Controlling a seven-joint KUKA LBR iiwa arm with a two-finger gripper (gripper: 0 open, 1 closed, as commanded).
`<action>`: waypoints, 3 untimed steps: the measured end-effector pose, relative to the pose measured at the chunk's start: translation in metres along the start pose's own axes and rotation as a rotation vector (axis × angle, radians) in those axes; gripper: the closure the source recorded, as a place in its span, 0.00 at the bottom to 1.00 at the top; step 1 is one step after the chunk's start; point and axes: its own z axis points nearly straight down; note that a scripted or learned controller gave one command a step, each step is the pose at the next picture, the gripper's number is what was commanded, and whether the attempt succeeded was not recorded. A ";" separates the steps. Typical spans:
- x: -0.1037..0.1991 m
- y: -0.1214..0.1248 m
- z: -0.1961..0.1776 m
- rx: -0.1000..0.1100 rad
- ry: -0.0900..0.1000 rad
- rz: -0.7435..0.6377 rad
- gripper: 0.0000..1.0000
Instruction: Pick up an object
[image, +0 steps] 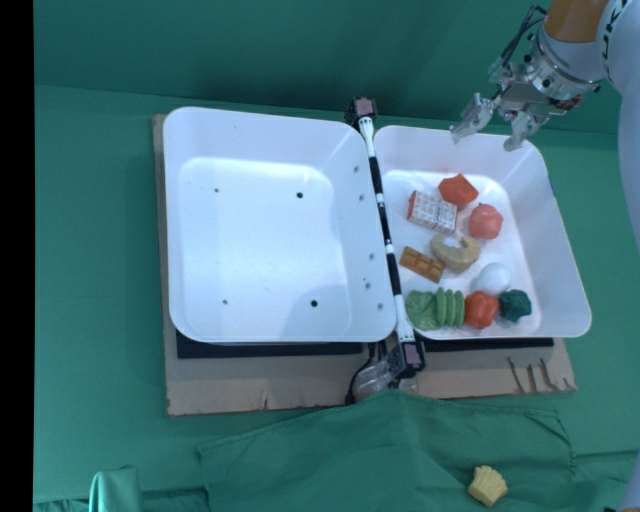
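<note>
The right bin (563, 262) holds several toy foods: a red-and-white block (431, 211), an orange-red wedge (458, 189), a red tomato (485, 221), a tan curved piece (455, 251), a brown waffle (421, 264), a white egg (491, 278), green pea pods (436, 308), an orange pepper (480, 309) and a dark green broccoli (515, 304). My gripper (493, 125) hangs open above the bin's far rim, nothing between its fingers. It stands well above and behind the orange-red wedge.
The left bin (262, 225) is next to the right one, with a black-and-white divider bar (384, 226) between them. A yellow toy (487, 486) lies on the green cloth (400, 455) in front of the bench.
</note>
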 end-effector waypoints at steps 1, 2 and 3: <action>-0.040 -0.052 0.075 0.008 -0.001 0.005 0.00; -0.039 -0.077 0.118 -0.008 -0.004 0.002 0.00; -0.039 -0.168 0.089 0.005 0.001 0.005 0.00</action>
